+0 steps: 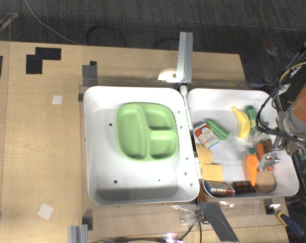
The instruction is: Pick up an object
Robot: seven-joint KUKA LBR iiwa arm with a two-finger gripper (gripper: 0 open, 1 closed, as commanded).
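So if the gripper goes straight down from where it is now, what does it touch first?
Probably the carrot or the brown round object beside it; the gripper hangs just above them in the right bin. Depth is hard to judge.

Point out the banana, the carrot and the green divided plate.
banana (240, 122), camera view, middle of its yellow curve.
carrot (251, 169), camera view, middle of its orange body.
green divided plate (129, 130), camera view, floor of its large compartment.

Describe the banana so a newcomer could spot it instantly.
Look in the right white bin, toward its far right part. The banana lies there, curved and bright yellow, a green item right beside it. Nothing else there is plain bright yellow.
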